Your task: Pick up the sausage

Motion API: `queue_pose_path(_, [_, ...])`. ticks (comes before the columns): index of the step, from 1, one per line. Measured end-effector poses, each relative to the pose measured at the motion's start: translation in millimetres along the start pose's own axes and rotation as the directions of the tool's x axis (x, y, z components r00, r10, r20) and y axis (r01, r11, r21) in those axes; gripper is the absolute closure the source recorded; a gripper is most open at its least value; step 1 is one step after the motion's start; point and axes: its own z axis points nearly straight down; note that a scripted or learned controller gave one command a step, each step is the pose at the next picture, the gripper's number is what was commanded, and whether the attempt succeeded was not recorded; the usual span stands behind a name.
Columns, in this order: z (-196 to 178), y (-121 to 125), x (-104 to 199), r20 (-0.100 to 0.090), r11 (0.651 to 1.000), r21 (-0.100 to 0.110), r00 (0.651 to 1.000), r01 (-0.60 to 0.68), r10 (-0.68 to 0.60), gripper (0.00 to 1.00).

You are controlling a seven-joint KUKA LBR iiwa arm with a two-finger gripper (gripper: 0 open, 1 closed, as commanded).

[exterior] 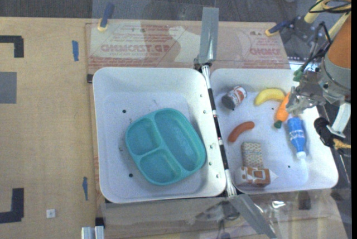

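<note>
One reddish-brown curved sausage (241,130) lies free in the right white bin (329,179), near its left wall, between a small can (235,96) and a patterned packet (252,153). At that bin's right edge the hand (301,99) hovers over an orange carrot (282,109); its grip cannot be told. Tan worktop (44,120) surrounds both bins.

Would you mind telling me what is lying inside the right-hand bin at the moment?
The right-hand bin holds a sausage, banana, carrot, blue bottle, small can and two small cartons. The pincer covers the bin's far right corner, so anything there is hidden.
</note>
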Motion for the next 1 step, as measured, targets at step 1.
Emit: queue_pose_path(1, [50.0,0.6,31.8,-0.002,0.984,0.003,0.984,0.177,-0.177,1.0])
